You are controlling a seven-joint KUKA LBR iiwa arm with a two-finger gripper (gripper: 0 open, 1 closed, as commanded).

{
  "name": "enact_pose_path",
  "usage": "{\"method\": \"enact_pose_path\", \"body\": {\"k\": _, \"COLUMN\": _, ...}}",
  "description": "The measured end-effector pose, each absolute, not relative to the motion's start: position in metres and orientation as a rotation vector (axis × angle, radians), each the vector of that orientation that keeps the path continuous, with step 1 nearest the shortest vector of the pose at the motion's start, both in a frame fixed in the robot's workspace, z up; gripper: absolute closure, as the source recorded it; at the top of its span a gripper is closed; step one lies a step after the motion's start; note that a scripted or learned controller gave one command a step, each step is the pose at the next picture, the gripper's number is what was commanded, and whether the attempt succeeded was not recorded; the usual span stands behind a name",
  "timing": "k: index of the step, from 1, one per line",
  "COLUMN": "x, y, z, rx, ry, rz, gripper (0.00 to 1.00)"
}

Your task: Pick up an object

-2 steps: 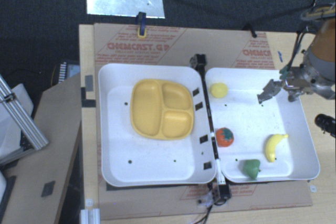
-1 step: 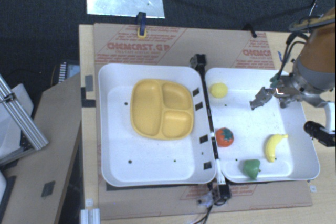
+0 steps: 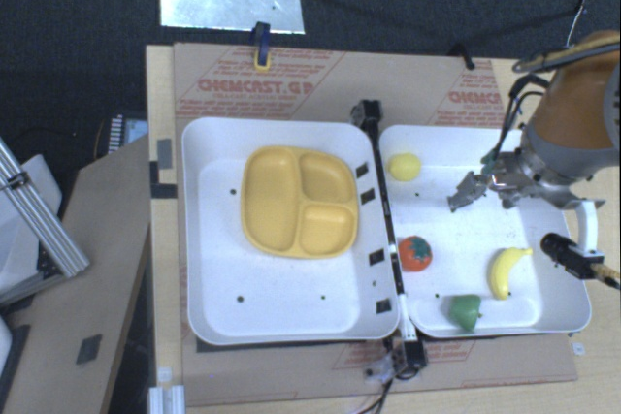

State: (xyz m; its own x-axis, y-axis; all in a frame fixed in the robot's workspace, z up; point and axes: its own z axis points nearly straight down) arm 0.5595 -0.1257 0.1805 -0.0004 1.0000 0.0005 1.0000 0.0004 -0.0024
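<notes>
Lemon (image 3: 405,167), tomato (image 3: 416,253), banana (image 3: 506,270) and green pepper (image 3: 465,310) spread apart in right bin (image 3: 572,310). Gripper (image 3: 475,190) poised over bin's upper middle, between lemon and banana, nothing between jaws; open or closed: cannot tell. Yellow divided plate (image 3: 298,201) in left bin (image 3: 209,238).

camera view: fixed above bench, tilted downward | distance: moderate, both white bins (image 3: 291,325) framed whole with floor seen around the bench | arm (image 3: 582,111) seen entering from the right edge
</notes>
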Motion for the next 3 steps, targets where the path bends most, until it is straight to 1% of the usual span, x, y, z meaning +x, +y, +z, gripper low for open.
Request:
{"method": "enact_pose_path", "body": {"k": 1, "x": 0.554, "y": -0.135, "z": 0.13, "rx": -2.22, "ry": -2.219, "rz": 0.003, "gripper": 0.0}}
{"method": "enact_pose_path", "body": {"k": 2, "x": 0.556, "y": -0.135, "z": 0.143, "rx": -2.223, "ry": -2.224, "rz": -0.002, "gripper": 1.0}}
{"method": "enact_pose_path", "body": {"k": 3, "x": 0.559, "y": -0.127, "z": 0.19, "rx": -2.22, "ry": -2.23, "rz": -0.006, "gripper": 1.0}}
